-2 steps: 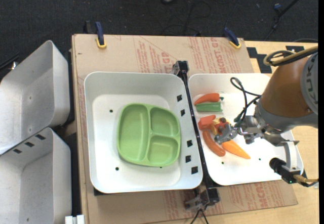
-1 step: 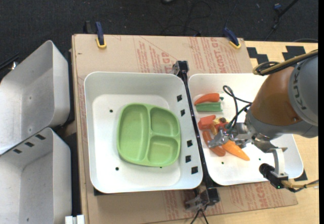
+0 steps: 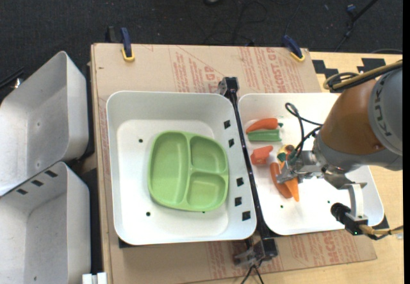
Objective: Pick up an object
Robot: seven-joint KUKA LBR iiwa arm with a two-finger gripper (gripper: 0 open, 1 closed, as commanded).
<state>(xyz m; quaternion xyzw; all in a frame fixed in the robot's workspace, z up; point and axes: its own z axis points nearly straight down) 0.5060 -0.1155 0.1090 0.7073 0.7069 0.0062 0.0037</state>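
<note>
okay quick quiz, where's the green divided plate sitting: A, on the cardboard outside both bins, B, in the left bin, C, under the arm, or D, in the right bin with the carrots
B: the green divided plate lies flat in the left bin, while the arm's gripper is over the right bin among the orange carrot-like pieces.

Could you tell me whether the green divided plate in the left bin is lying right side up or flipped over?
Right side up: the green divided plate lies flat in the left bin with its three compartments facing the camera.
</note>
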